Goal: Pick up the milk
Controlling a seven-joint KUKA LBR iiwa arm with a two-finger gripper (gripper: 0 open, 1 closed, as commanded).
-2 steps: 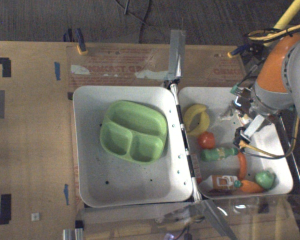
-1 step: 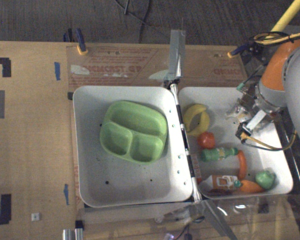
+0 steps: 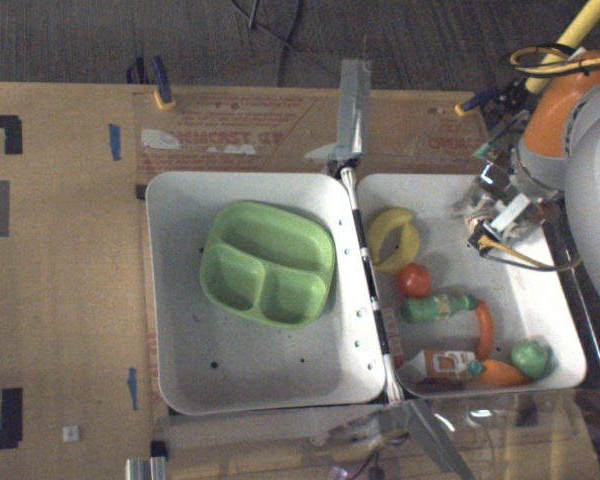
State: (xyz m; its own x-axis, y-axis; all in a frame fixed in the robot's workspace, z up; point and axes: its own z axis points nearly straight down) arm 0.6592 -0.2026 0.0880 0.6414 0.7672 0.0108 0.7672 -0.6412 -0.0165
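Camera view: one milk [image 3: 448, 365], one green plate [image 3: 268, 263], two bins [image 3: 180, 298].

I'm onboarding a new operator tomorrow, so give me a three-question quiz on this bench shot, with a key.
1. True or false: the green divided plate lies in the left bin.
2. Multiple choice: the milk carton lies (A) on the green divided plate, (B) on its side near the front edge of the right bin, (C) on the cardboard outside both bins.
3. Fill in: the gripper hangs over the right bin's ____ part, apart from the milk carton.

Key: 1 true; 2 B; 3 back (its far right corner, while the milk carton is at the near edge).
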